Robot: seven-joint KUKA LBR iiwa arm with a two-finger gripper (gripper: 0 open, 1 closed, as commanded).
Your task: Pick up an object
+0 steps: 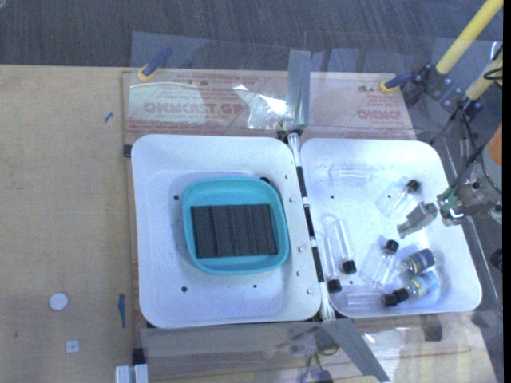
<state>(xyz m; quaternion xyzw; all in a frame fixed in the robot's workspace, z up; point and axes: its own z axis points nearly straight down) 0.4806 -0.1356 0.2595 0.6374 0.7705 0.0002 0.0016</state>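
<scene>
The right bin (447, 166) holds several clear vials with black caps. One vial (351, 171) lies near the bin's back. Another vial (397, 199) lies tilted right of the middle. A long vial (338, 242) lies by the bin's left wall. Two bluish vials (417, 260) (415, 288) rest at the front right. My gripper (415, 219) reaches in from the right, low over the right bin, between the tilted vial and the bluish ones. Nothing is visibly held in it.
The left bin (152, 214) holds a teal tray (192, 214) with a dark ribbed insert (235, 230). A metal divider (303, 206) runs between the bins. Clamps and yellow poles (471, 26) stand at the back right. Bare wooden bench (56, 214) lies to the left.
</scene>
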